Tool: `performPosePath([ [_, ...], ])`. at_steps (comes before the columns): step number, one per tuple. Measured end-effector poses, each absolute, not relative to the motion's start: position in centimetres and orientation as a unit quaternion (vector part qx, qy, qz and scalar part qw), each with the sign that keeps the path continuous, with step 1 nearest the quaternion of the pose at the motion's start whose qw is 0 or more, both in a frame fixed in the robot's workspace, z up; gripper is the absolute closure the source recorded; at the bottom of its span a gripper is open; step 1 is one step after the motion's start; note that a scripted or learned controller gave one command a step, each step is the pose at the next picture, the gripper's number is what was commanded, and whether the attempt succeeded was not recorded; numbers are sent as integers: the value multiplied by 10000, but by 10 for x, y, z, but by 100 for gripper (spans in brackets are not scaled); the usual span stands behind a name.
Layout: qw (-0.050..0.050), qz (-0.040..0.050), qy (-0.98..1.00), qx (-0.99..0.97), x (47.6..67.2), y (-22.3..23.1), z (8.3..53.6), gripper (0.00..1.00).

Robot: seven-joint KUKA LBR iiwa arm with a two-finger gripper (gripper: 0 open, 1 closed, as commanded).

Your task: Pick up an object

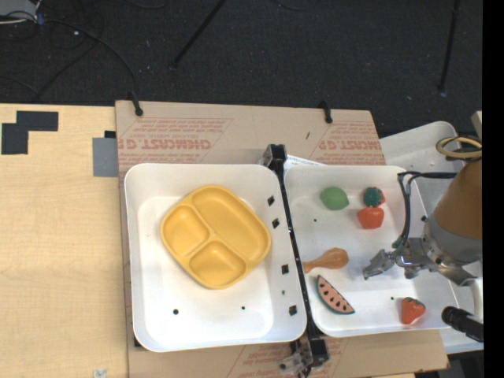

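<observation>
The right bin (358, 327) holds several toy foods. A green round piece (334, 198) lies at the back, with a red piece topped in green (371, 213) beside it. A tan drumstick (325, 261) lies near the bin's left wall, and a watermelon slice (335, 296) sits in front of it. A strawberry (411, 311) rests at the front right. My gripper (379, 264) hangs low over the middle of this bin, right of the drumstick and apart from it. Nothing shows in its grasp.
The left bin (150, 313) holds a yellow divided plate (215, 235). A black divider (288, 242) runs between the bins. The arm's orange band (465, 203) stands over the right bin's right side, and cables (406, 203) loop beside it.
</observation>
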State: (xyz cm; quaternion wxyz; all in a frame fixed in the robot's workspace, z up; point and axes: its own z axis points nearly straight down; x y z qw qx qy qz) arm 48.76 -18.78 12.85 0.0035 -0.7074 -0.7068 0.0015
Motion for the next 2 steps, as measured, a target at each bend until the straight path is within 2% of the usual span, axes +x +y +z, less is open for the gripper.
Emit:
performPosePath([
  [1, 12, 5, -7067, -7075, 488, -187, 86, 0],
  [2, 12, 2, -7058, -7084, 488, -188, 98, 100],
])
